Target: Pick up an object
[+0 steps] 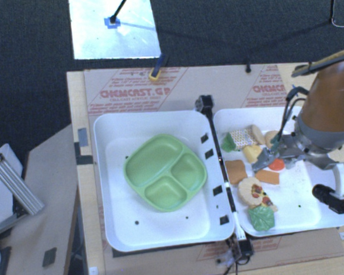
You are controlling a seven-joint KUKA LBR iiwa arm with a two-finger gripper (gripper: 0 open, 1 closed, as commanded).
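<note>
**Figure.** Bench (134,93) seen from above at a slant, covered by a brown sheet printed with red lettering and bearing two shallow white bins side by side. Both bins are smooth, glossy and round-cornered, and they meet along a seam set with black clips.

The left bin (113,186) holds one pale green plate (164,171), a rounded, matte plastic plate moulded into three compartments, lying flat near the bin's centre.

The right bin (302,208) holds a loose cluster of toy food pieces in its left half. The grey arm (334,106), with its orange band, reaches in over the bin's right half.

The pieces, from largest to smallest:
- a round tan disc (251,191) dotted with red and yellow
- a crinkled green lump (261,218), just beside the disc and nearest the bin's front wall
- a flat tan square slab (236,171)
- a chequered pale block (241,137)
- an orange wedge (269,177)
- a smooth yellow piece (251,153)
- a green leaf shape (227,142)
- a beige oval (257,134)
- a small red-orange piece (277,165)

The pincer (265,159) sits low over the middle of this cluster, between the yellow piece and the red-orange piece and above the orange wedge. It cannot be told whether the pincer is spread or pressed together. No piece is seen pinched in it, and all the pieces lie on the bin floor.
</note>
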